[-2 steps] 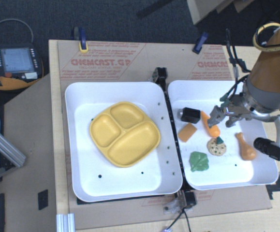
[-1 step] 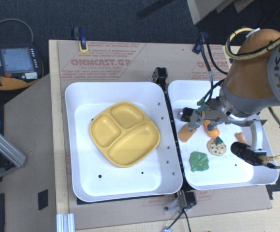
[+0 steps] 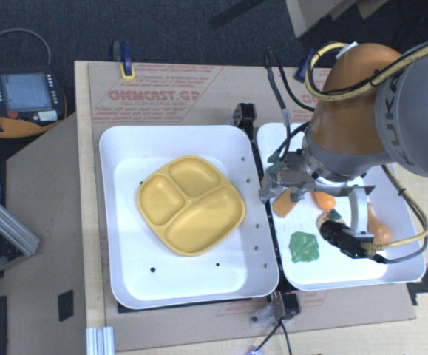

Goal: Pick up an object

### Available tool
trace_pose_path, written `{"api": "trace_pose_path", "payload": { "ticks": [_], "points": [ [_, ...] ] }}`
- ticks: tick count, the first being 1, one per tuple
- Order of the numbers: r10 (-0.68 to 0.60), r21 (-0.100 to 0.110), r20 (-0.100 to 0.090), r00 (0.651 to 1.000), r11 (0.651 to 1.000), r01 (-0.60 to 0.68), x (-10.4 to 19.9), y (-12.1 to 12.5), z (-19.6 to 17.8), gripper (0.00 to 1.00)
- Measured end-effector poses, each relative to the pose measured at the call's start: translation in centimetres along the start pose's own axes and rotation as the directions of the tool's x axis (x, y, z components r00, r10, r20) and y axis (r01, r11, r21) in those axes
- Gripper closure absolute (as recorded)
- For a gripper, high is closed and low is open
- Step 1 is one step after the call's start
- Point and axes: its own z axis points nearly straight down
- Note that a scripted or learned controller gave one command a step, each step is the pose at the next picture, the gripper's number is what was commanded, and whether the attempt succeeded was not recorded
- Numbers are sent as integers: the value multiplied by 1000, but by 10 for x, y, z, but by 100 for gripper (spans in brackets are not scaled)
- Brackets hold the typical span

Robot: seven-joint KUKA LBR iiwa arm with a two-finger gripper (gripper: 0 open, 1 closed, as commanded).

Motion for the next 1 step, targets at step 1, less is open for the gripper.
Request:
{"api": "trace_pose_path", "payload": {
  "ticks": [1],
  "points": [
    [-1,1,0,1000,1000,1,63,-2,2,100]
  ]
}}
